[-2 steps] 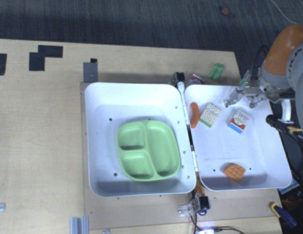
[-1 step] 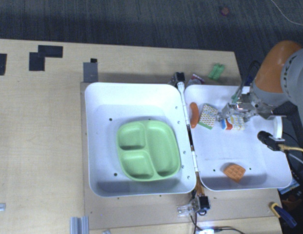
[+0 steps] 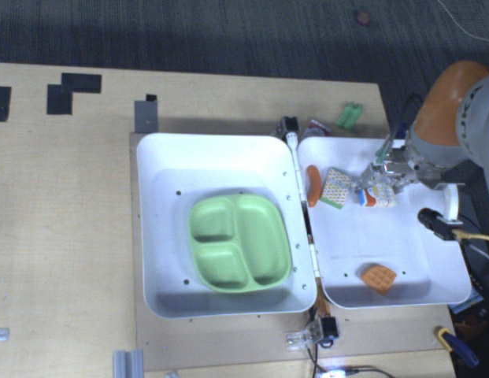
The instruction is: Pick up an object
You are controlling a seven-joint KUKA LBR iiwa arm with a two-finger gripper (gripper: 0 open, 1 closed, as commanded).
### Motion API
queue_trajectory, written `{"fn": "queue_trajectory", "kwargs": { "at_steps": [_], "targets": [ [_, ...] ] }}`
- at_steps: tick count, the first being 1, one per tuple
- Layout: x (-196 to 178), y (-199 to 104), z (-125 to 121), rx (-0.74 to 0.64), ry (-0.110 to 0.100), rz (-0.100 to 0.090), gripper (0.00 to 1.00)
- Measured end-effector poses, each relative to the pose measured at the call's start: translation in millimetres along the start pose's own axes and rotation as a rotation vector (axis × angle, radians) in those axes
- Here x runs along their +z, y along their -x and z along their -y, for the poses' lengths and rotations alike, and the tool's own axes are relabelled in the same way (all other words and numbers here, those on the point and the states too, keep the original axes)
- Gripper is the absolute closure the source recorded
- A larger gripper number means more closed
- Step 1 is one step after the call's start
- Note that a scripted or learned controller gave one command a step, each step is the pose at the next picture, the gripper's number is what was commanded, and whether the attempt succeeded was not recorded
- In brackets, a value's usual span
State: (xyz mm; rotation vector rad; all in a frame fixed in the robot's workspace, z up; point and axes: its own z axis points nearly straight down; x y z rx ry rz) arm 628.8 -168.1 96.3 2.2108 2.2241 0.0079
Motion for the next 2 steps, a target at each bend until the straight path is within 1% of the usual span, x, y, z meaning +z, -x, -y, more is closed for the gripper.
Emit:
{"fn": "queue_trajectory", "kwargs": {
  "at_steps": [1, 2],
  "targets": [
    [-61, -82, -34, -0.001, 0.0, -0.003, 1.0],
    [-93, -183, -42, -0.001, -0.004, -0.003, 1.0]
  ]
}}
